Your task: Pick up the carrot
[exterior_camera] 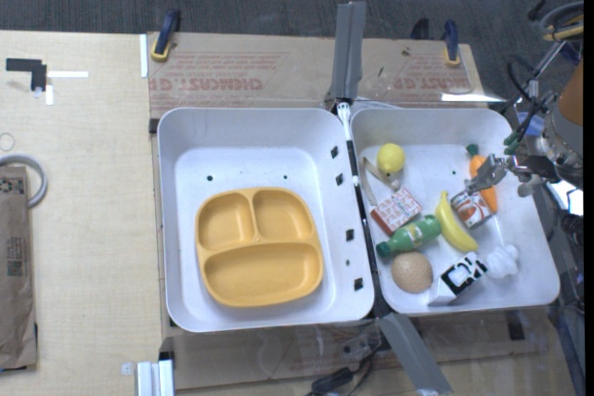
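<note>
Camera view: the carrot lies at the right bin's far right, directly under the gripper; how wide the gripper stands cannot be told.

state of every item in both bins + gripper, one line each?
carrot: lying in right bin, at the gripper
gripper: low over the carrot; grasp unclear
yellow tray: flat in left bin, nothing in its compartments
banana: lying flat
green bottle: on its side
lemon: resting near back wall
can: tipped, beside banana
</note>
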Controlling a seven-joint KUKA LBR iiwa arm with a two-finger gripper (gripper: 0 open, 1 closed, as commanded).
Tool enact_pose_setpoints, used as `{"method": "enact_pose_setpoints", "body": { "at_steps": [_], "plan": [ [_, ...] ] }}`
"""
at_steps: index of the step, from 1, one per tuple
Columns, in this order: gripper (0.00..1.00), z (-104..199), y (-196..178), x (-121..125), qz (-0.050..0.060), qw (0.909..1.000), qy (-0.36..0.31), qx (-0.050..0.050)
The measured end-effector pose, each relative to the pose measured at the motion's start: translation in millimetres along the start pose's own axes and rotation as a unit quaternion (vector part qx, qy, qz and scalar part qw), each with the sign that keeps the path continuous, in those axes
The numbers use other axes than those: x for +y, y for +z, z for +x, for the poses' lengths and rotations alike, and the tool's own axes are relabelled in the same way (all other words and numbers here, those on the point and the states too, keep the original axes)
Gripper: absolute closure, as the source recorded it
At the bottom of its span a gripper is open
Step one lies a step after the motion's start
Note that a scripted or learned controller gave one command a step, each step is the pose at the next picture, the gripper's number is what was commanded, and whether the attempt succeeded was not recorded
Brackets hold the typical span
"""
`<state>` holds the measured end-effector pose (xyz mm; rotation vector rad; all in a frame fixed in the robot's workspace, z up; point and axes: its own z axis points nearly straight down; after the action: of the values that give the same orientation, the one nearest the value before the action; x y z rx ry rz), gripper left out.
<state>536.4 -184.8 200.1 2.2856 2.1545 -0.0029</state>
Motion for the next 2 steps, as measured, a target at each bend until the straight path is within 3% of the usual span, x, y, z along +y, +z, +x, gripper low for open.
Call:
{"method": "enact_pose_setpoints", "body": {
  "at_steps": [1, 2],
  "plan": [
    [0.00, -18.9, 68.7, 66.7, 0.000, 0.9952, 0.098, 0.000],
    [0.00, 10.3, -2.5, 75.5, 0.000, 0.9989, 0.047, 0.000]
  ]
}}
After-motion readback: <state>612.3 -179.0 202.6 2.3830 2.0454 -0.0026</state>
